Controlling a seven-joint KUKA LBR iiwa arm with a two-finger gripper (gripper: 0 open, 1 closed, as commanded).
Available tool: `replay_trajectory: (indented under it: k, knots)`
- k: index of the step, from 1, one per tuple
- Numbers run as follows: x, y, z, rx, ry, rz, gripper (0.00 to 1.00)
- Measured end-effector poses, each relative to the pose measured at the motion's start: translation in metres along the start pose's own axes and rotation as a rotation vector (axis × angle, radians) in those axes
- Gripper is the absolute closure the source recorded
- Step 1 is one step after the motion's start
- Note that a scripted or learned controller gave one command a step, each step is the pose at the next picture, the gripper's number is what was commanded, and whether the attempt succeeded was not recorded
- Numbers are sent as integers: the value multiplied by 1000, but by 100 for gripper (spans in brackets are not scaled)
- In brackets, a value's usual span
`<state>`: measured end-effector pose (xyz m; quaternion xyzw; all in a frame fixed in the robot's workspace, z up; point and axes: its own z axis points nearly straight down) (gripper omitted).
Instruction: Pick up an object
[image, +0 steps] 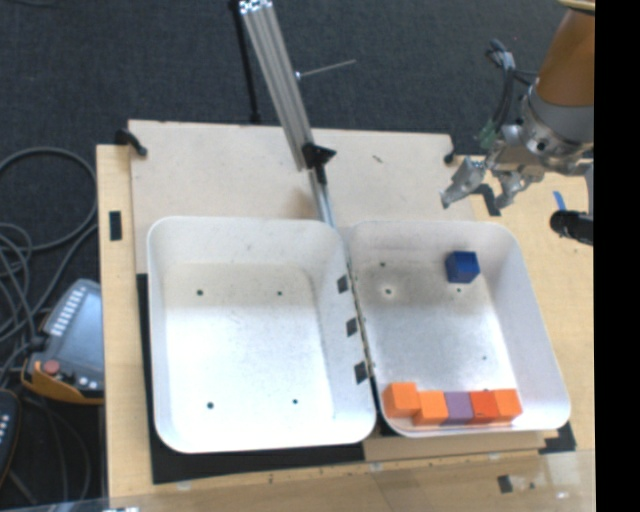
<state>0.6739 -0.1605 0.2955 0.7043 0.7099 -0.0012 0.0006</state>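
A KUKA arm (565, 60) hangs over the far right corner of the bench (225, 165), its gripper (490, 187) poised above the back rim of the right bin (535, 330) with the two fingers spread apart and nothing between them. Just in front of it, near the bin's far wall, sits a blue cube (461, 266), standing alone on the speckled floor and well apart from everything else. Along the near wall a row of blocks (455, 404) lies packed side by side: orange ones with a single purple block (458, 405) in the middle. The left bin (250, 330) lies alongside, the two touching along a shared edge. The blue cube looks the likeliest target, being nearest and free on all sides, but the risks are plain. It rests close to the bin's sloping back wall, so a descent slightly too far back could put a finger on the rim or the slope instead of the floor. A misjudged centre could land a fingertip on top of the cube, or nudge it sideways so the fingers close on air. The row at the front would be harder still: the blocks touch one another and the wall, leaving no gap for a finger to enter.
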Motion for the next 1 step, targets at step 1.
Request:
replay_trajectory:
  k: [1]
  knots:
    - [-48,-12,161,3,1,10,0]
